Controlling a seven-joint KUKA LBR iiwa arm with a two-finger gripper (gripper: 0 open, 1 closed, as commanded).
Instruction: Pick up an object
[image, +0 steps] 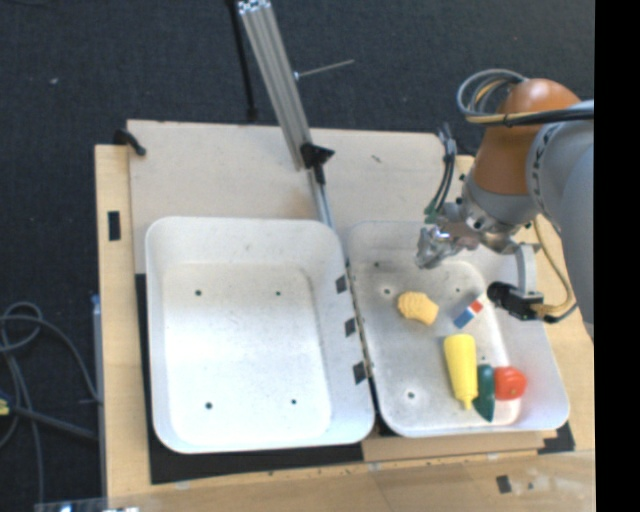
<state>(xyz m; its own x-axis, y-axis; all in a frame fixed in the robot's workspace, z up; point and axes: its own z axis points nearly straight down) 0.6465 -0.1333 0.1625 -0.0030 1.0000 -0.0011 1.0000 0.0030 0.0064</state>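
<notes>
This looks like a robotics lab or test cell. A pale plywood table (230, 170) stands on dark carpet-like flooring (60, 80), carrying two shallow white plastic bins (165, 245) set side by side. A bare aluminium extrusion post (275, 70) rises slantwise from the upper middle of the frame. Loose black cables (40, 350) trail across the floor at lower left, and a grey industrial arm with an orange band (520, 140) occupies the upper right.

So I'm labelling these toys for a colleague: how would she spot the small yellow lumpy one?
Look in the right-hand bin, nearer its far end. The yellow lumpy toy lies alone in the middle, just below the gripper. Unlike the long yellow cylinder nearer the front, it is short, rounded and orange-tinged.
</notes>
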